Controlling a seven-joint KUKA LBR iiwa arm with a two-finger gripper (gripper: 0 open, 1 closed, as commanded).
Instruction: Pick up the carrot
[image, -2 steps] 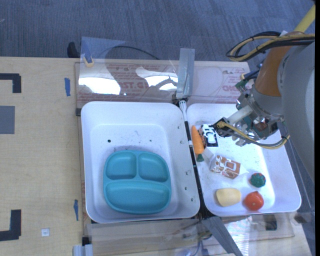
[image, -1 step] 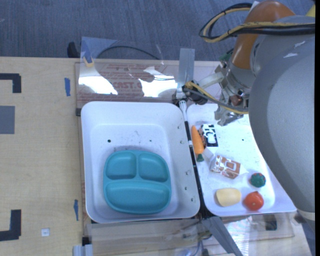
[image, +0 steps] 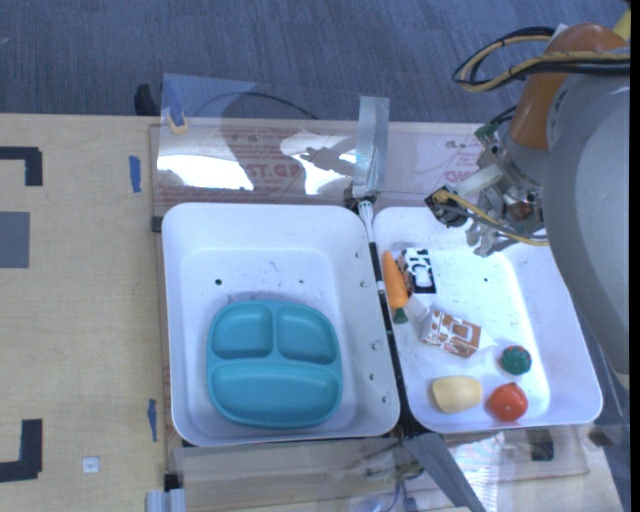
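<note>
The carrot (image: 395, 283) is small and orange with a green stem end. It lies lengthwise against the left wall of the right bin (image: 560, 330), stem towards the front. My gripper (image: 478, 228) hangs over the bin's back right part, to the right of the carrot, behind it and well apart from it. Cables and the wrist crowd the view around it. Nothing shows between it and the carrot except a black-and-white tag (image: 420, 270) lying just right of the carrot.
The right bin also holds a patterned brown-and-white packet (image: 450, 333), a yellow rounded item (image: 456, 393), a red tomato (image: 508, 401) and a small green item (image: 515, 360). A teal divided plate (image: 272, 362) lies in the left bin (image: 200, 250). The grey arm (image: 600, 230) overhangs the right side.
</note>
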